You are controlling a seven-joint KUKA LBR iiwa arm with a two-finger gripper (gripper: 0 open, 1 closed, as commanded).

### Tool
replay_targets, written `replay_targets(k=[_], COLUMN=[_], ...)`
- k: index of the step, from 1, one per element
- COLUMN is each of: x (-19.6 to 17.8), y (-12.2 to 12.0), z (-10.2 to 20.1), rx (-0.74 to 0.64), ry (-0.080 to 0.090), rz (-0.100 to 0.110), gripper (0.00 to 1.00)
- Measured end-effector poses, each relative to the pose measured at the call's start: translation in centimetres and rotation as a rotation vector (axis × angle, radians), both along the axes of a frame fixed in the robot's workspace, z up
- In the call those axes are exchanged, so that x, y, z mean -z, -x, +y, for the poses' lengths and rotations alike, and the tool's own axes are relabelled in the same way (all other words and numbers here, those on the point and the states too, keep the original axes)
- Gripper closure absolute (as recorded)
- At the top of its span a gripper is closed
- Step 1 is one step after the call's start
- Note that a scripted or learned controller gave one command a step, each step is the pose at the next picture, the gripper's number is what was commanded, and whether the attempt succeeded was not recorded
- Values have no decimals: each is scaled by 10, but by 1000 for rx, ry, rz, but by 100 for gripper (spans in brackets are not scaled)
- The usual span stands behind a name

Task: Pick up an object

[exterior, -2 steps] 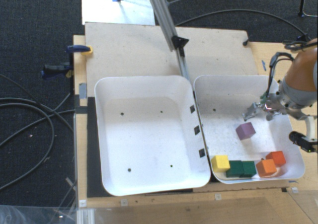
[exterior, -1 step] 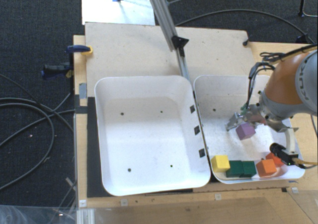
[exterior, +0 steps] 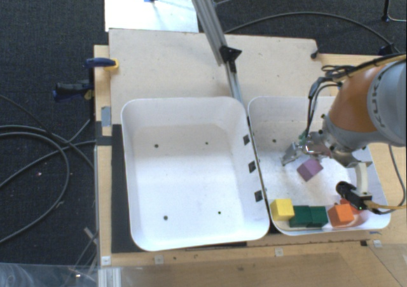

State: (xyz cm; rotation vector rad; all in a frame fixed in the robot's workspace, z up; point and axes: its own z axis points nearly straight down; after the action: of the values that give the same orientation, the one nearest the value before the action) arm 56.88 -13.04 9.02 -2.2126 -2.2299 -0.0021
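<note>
Hovering w/ fingers (exterior: 304, 154) beside purple block (exterior: 310, 169), mid-bin.

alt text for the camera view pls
A grey and orange robot arm reaches from the right, its gripper beside a small purple block in the right white bin. Yellow, green and orange blocks line its near edge.

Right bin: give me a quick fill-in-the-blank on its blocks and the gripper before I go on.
1. The block nearest the gripper is ____.
2. Along the right bin's near wall, the green block lies between the yellow block and the ____ one.
3. All four blocks lie in the ____ bin.

Missing words: purple; orange; right
</note>
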Motion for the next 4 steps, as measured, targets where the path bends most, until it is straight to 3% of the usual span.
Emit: replay_targets(k=[1,2,3,4], x=[-1,0,-73,3], y=[-40,9,-14,17], z=[-8,-9,-37,-16], rx=[2,8,7,6], ry=[3,1,6,0], rz=[-5,4,-10,4], gripper=[0,0,0,0])
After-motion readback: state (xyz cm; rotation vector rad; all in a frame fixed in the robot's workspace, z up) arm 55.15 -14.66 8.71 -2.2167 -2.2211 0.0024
